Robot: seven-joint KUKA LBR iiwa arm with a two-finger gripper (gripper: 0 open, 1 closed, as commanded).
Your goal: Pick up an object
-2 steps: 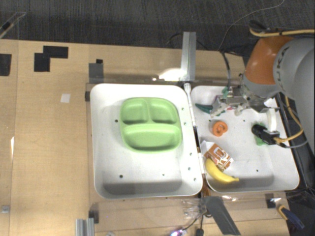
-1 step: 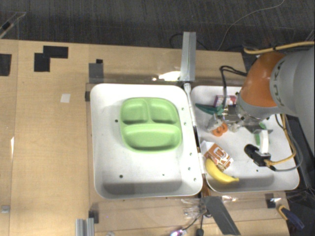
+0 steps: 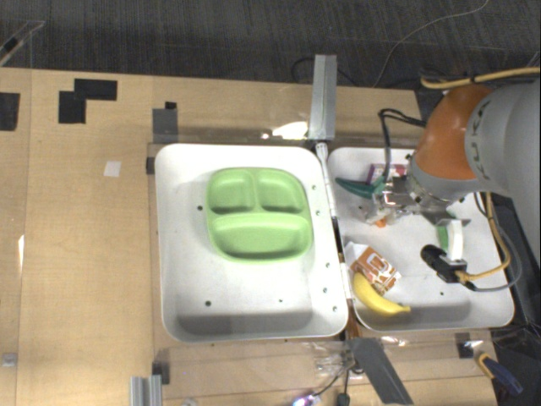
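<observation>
My gripper (image 3: 387, 201) hangs low over the far part of the right bin (image 3: 482, 307), reaching in from the right under the orange-banded wrist (image 3: 448, 142). A teal object (image 3: 355, 186) lies just to its left, and a purple item (image 3: 374, 174) sits right behind it. A small orange piece (image 3: 380, 221) lies directly under the gripper's tip. Toward the near left of the bin lie a yellow banana (image 3: 378, 297) and an orange-and-white packet (image 3: 376, 269). Nothing can be seen held.
The left bin (image 3: 182, 294) holds a green divided plate (image 3: 258, 211) in its middle. A white-and-green item (image 3: 454, 237) lies in the right bin under the arm. A metal post (image 3: 324, 100) stands behind the wall between the bins.
</observation>
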